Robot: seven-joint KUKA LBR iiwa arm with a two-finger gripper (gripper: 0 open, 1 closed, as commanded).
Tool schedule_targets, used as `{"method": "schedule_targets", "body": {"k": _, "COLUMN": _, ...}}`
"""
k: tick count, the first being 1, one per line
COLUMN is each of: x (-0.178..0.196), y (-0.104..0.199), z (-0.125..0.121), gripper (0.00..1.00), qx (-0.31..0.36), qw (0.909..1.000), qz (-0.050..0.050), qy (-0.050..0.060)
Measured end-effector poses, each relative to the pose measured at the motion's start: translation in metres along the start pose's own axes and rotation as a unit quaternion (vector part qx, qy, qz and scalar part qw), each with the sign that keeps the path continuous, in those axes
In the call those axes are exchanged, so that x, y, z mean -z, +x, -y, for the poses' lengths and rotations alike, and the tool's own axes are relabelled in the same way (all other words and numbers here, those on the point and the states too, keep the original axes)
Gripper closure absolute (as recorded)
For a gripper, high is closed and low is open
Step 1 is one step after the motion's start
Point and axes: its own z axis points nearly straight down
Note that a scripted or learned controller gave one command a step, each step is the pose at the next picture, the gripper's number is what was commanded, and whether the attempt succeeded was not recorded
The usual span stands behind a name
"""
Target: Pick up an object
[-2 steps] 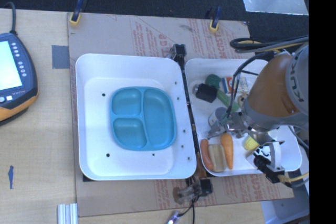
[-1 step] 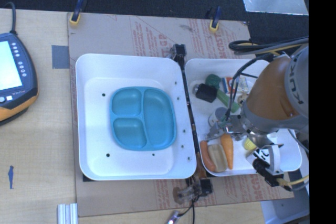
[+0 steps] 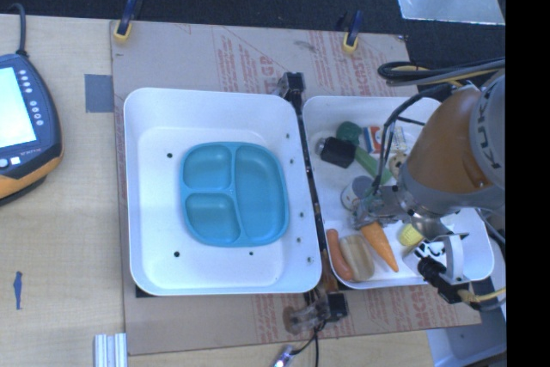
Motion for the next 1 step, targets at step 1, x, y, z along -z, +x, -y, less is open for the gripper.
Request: {"method": "schedule_targets", "body": {"k": 1, "x": 0.0909, "y": 0.0548, "z": -0.0419, "gripper": 1.0, "qx": -0.004, "qw": 1.0, "qz": -0.001, "qy": -0.003}}
